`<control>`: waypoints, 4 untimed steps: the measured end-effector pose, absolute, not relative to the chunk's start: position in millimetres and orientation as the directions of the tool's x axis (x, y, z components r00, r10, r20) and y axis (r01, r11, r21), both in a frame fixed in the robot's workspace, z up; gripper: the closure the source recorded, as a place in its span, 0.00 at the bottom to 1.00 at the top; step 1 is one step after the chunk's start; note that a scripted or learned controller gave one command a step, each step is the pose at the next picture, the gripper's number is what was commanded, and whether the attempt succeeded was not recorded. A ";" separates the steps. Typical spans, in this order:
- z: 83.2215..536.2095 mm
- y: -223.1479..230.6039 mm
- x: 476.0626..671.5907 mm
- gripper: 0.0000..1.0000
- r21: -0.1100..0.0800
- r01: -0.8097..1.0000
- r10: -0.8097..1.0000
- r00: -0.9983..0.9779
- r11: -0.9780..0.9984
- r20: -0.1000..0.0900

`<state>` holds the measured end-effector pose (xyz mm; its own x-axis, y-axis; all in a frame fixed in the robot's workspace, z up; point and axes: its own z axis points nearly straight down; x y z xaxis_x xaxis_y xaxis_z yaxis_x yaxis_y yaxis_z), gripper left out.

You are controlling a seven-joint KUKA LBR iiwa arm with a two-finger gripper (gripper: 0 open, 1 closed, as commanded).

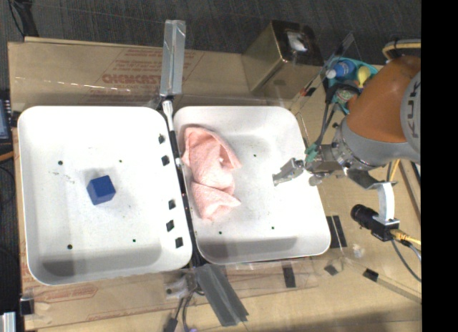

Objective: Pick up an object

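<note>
Right now the end effector [288, 172] is hanging over the right-hand bin [300, 234], near its right wall, w/ nothing between its fingers that I can see; whether they're open or shut I can't tell at this res. The arm [383, 112] is reaching in from the right, so it's sitting over the near edge of that bin, prob. bc that's the shortest way in.

Two candidates for the pick: a pink cloth [207, 173] is lying crumpled against the right bin's left wall, apart from the end effector, w/ bare bin floor between them. A blue cube [101, 189] is sitting alone in the left bin [43, 252], well apart from the arm. Cloth looks like the likelier target, being closer. It's soft & bunched, so a pinch on a raised fold should be working best.
</note>
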<state>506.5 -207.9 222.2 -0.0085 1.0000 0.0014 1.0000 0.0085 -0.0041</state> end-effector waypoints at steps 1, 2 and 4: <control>155.5 -154.5 540.6 0.00 -0.006 0.999 0.999 0.039 -0.039 0.001; 91.5 -137.5 583.2 0.00 -0.003 0.993 0.993 -0.118 0.118 0.001; 100.7 -93.9 579.6 1.00 -0.009 0.993 0.993 -0.117 0.117 0.002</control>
